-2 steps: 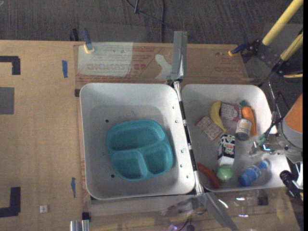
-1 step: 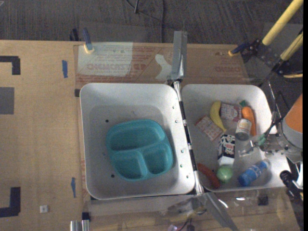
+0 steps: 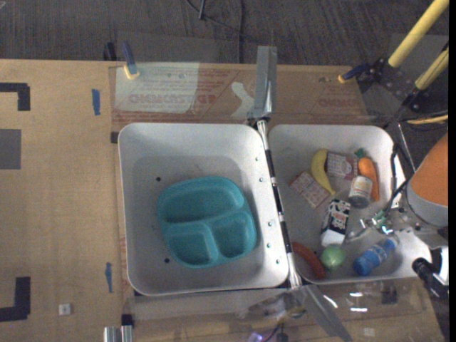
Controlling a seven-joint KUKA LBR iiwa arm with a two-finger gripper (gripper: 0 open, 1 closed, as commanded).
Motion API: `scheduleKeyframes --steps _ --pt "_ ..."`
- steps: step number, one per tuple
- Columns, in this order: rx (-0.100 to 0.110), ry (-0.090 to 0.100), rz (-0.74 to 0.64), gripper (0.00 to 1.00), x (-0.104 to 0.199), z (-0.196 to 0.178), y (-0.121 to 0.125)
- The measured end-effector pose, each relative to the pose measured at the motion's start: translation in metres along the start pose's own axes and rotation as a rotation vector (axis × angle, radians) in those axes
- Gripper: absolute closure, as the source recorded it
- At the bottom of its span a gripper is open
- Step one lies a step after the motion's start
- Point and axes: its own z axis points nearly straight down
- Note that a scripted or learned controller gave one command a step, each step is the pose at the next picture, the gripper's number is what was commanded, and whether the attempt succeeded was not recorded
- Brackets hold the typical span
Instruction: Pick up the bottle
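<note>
Cardboard-topped bench (image 3: 57, 191) carries two shallow white bins side by side, with dark carpet and cables beyond. I note the left bin (image 3: 135, 148) holds a teal divided tray (image 3: 206, 221) and nothing else I can make out. Right bin (image 3: 288, 144) holds the clutter: a banana (image 3: 320, 171), a carrot (image 3: 369, 173), a small can (image 3: 360, 190), two printed packets, a black-and-white carton (image 3: 336, 218), a red sausage-shaped item (image 3: 308, 259), a green ball (image 3: 332, 256).

The bottle (image 3: 374, 256), blue and lying on its side, rests near the front right corner of the right bin, just beside the green ball. The gripper (image 3: 376, 223) sits low over the bin, just above the bottle; the metalwork is too blurred for me to tell how wide the claw stands or whether it has anything.

My judgement: approach stage. To do it well, I would centre the claw across the bottle's narrow width, square to its long axis, and descend clear of the ball and the bin wall.
</note>
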Motion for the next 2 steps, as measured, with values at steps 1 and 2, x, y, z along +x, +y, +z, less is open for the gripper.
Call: scheduleKeyframes --steps 1,2 --pt "-0.009 -0.01 0.005 1.0 -0.0042 -0.0116 0.0016" --pt "-0.009 -0.009 0.006 0.0 -0.0044 -0.0116 0.0014"
